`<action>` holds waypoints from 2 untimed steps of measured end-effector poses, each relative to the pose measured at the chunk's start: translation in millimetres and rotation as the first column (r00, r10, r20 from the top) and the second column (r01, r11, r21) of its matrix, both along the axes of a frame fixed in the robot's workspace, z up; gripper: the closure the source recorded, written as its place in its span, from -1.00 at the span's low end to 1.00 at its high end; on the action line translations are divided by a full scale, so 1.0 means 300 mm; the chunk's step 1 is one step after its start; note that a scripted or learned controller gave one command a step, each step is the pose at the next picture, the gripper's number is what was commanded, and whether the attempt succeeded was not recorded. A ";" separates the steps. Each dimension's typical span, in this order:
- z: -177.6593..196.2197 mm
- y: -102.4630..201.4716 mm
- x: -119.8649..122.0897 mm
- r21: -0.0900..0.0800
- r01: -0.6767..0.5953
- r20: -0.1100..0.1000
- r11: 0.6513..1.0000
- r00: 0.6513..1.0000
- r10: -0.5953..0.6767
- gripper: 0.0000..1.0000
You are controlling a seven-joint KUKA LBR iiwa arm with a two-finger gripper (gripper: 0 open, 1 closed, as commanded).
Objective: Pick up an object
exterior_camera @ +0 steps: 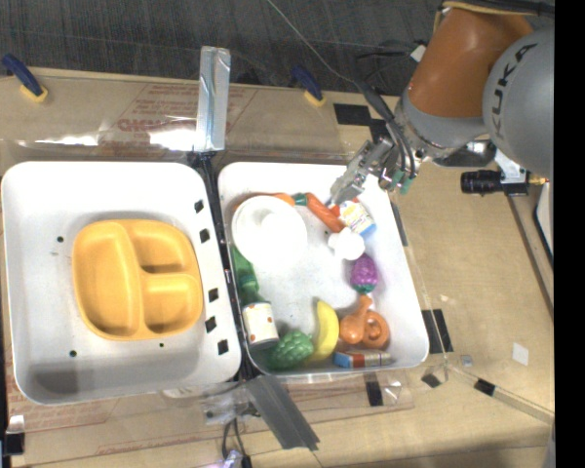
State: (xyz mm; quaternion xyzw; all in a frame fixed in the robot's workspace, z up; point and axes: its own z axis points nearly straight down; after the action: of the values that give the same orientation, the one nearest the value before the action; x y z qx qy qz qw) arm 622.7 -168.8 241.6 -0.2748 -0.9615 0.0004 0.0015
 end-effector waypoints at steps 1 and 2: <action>0.045 0.005 0.008 -0.002 -0.007 0.007 1.000 1.000 0.007 1.00; 0.121 0.066 0.011 -0.001 0.477 0.005 0.879 0.879 -0.477 1.00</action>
State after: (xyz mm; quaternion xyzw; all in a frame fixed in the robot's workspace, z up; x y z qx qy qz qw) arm 626.2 -149.0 277.7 -0.5030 -0.8643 0.0004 -0.0011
